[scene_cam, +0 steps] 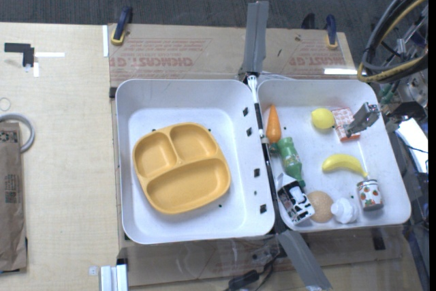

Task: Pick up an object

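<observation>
- Wooden tabletop [61,146] under two white bins.
- Left bin [126,167]: yellow divided plate [181,167].
- Right bin [392,146]: carrot [272,123], green bottle [291,159], lemon [323,119], banana [344,163], small can [368,194].
- My hand [361,119] hovers at the red-and-white packet [343,123]; open or closed, I cannot tell.

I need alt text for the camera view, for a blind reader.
The gripper hovers over a small red-and-white packet in the right bin, among a lemon, banana and carrot. The left bin holds a yellow divided plate.
</observation>
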